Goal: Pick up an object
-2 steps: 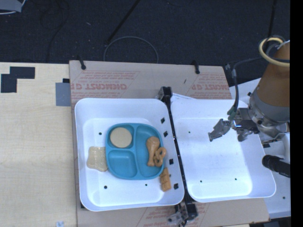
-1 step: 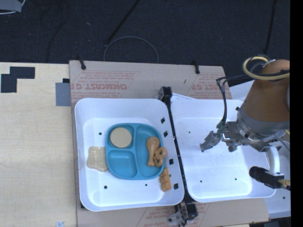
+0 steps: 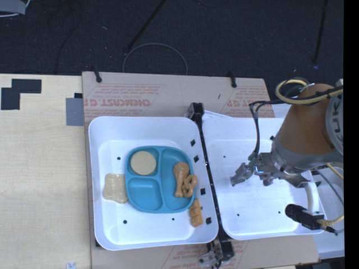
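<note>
Pincer (image 3: pixel 238 177) hovers; pretzel (image 3: pixel 184 179) lies lengthwise up-down.

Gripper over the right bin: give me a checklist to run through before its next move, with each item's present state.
1. Gripper is over the right bin: ok.
2. Object between its fingers: not ok, none seen.
3. Finger opening: cannot tell.
4. Objects to pick are in view: ok; blue tray, round biscuit, pretzel-like pieces lie in the left bin.
5. Gripper positioned above an object: not ok; all lie across the divider.
</note>
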### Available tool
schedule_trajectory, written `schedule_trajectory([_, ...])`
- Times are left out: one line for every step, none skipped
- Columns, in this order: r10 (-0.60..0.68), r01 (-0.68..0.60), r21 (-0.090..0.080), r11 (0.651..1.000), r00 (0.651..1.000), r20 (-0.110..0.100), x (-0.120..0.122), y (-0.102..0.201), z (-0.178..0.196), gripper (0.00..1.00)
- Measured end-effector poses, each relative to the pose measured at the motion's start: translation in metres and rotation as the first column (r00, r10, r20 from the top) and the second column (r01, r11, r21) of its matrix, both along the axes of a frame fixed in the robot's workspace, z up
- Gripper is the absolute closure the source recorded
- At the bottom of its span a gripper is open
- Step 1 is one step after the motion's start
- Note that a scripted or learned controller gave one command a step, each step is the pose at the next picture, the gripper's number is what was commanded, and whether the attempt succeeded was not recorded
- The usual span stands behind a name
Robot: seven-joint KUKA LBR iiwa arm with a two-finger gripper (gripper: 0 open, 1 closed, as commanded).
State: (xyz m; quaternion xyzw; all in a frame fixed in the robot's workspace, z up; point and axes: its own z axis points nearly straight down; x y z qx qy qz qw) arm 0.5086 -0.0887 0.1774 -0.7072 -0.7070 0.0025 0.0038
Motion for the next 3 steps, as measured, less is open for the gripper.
schedule_trajectory([0.000, 0.000, 0.001, 1.000, 1.000, -0.001, -0.012, 0.000, -0.052, 0.00])
schedule_trajectory([-0.007, 0.007, 0.000, 1.000, 1.000, 0.001, -0.011, -0.002, -0.039, 1.00])
schedule_trajectory([0.001, -0.001, -0.001, 1.000, 1.000, 0.009, -0.011, 0.008, 0.012, 1.00])
